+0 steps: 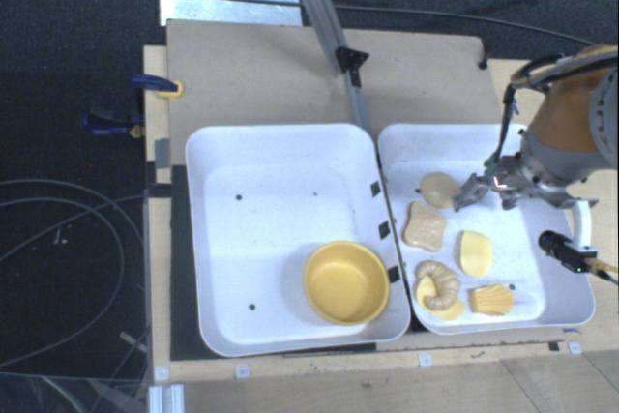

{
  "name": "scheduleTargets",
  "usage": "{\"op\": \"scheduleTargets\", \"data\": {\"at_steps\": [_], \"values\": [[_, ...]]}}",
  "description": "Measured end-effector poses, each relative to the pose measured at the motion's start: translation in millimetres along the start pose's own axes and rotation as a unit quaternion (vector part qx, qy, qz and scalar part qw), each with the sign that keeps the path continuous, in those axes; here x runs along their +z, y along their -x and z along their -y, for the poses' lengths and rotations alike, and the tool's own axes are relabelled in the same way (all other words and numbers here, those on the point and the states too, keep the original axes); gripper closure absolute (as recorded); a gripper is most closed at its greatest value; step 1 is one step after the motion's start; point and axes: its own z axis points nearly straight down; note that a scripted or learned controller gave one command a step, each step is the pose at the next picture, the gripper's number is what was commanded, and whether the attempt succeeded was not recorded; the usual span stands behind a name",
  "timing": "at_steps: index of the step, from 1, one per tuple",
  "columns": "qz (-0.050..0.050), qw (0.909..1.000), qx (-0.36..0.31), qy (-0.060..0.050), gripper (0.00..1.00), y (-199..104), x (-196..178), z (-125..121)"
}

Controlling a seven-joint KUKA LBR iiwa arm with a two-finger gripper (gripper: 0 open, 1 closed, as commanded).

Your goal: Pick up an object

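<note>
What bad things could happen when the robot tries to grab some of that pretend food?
The hand sits right beside the round tan piece, so it might shove that piece sideways rather than lift it. The foods in the right bin lie close together: the toast-like piece, the pale yellow slice and the croissant. Reaching for one could bump another. The tan piece also looks rounded, so it may slip away.

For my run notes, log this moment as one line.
gripper: right bin, beside round tan piece | grasp: not seen | yellow bowl: left bin
</note>
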Motion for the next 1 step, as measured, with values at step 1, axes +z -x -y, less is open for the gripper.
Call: {"op": "scheduleTargets", "data": {"at_steps": [1], "values": [[0.0, 1.0, 0.001, 0.001, 0.0, -0.3, 26.8, -0.4]]}}
